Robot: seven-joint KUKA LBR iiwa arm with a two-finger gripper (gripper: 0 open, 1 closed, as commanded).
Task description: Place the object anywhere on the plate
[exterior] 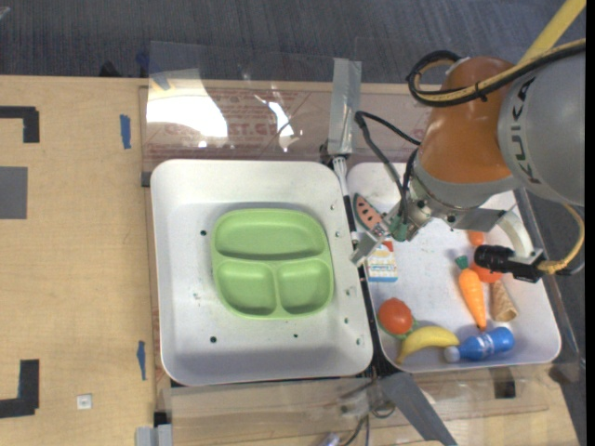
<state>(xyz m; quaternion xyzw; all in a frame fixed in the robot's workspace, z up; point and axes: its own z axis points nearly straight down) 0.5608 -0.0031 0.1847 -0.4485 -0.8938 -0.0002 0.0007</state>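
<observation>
Gripper low at the right bin's left edge, over a small carton; plate waiting in the left bin.

Nearest, along the right bin's front edge, lie a banana, a tomato and a blue bottle; a carrot sits just behind them. Further back, at the left edge, the carton lies just under the gripper, which seems the likely pick. Whether the fingers are apart or together cannot be told, and nothing is visibly held. A good grasp would centre on the carton, clear of the bin wall and the melon slice behind it, and lift fully over both rims before crossing. The green plate sits mid-bin, so any compartment would do.
</observation>
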